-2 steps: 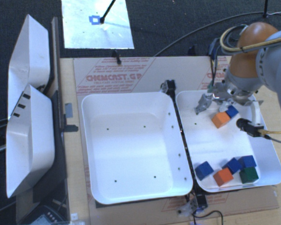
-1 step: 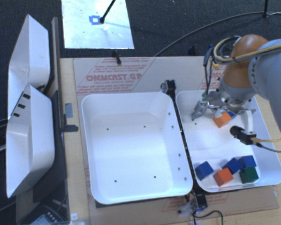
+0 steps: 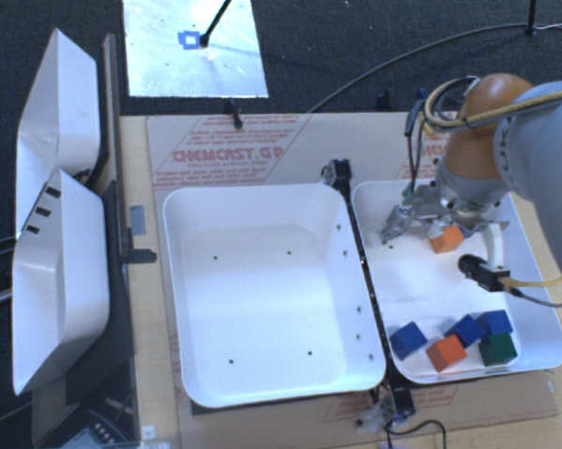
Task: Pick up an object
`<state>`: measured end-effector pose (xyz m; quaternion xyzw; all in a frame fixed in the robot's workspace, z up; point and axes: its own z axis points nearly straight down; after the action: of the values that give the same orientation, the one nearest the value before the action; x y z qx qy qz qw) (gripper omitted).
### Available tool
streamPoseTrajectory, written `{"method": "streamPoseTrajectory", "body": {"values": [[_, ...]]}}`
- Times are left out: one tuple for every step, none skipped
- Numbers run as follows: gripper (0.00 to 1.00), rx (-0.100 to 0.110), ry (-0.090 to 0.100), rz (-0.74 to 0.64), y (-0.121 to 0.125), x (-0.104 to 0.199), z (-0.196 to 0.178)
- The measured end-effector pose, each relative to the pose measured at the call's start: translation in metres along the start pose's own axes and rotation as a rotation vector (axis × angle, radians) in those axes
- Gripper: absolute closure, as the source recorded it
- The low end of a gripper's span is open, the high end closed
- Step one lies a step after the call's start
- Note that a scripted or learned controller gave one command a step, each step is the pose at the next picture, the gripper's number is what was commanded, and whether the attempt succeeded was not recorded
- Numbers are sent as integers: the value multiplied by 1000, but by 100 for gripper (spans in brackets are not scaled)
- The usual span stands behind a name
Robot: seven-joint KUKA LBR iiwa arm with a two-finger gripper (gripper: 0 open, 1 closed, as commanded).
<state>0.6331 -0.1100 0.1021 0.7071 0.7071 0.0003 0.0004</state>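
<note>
Tabletop [image 3: 258,145]: brown board with red print; dark floor around it; two white bins side by side
Left bin [image 3: 266,295]: white, bare floor with small dark dots
Right bin [image 3: 397,288]: holds the blocks and the arm's end
Arm [image 3: 530,140]: grey, orange band, reaching in from the right over the right bin's far end
Tool [image 3: 397,224]: low in the right bin; finger state cannot be told
Orange block [image 3: 445,239]: just beside the tool, partly under the wrist
Near cluster: blue block [image 3: 407,338]; second orange block [image 3: 446,351]; two more blue blocks [image 3: 469,329]; green block [image 3: 498,349]
</note>
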Motion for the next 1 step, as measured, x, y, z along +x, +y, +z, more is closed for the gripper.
{"method": "streamPoseTrajectory", "body": {"values": [[100,-2,0,0,1,0,-11]]}}
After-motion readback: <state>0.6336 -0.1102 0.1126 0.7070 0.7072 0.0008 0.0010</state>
